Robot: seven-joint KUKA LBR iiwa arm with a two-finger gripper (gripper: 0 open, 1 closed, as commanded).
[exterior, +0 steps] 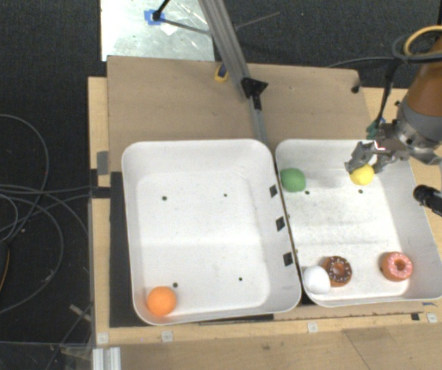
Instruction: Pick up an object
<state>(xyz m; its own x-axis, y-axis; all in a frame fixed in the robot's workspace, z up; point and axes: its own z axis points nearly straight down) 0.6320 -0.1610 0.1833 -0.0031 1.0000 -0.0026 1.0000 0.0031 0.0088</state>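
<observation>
Orange ball (161,301) at left bin's (140,164) near edge, fingers (369,163) pinching yellow ball (362,176) above right bin's (429,245) open middle.

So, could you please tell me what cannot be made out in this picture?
- Gripper, camera view: too small and blurred to tell whether it grips the yellow ball or just touches it.
- Arm: cut off by the right edge.
- White ball and chocolate donut: too small to tell whether they touch.

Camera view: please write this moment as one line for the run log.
gripper: over right bin, far end | at yellow ball, grasp unclear | same bin: green ball, two donuts, white ball | left bin: orange ball
</observation>
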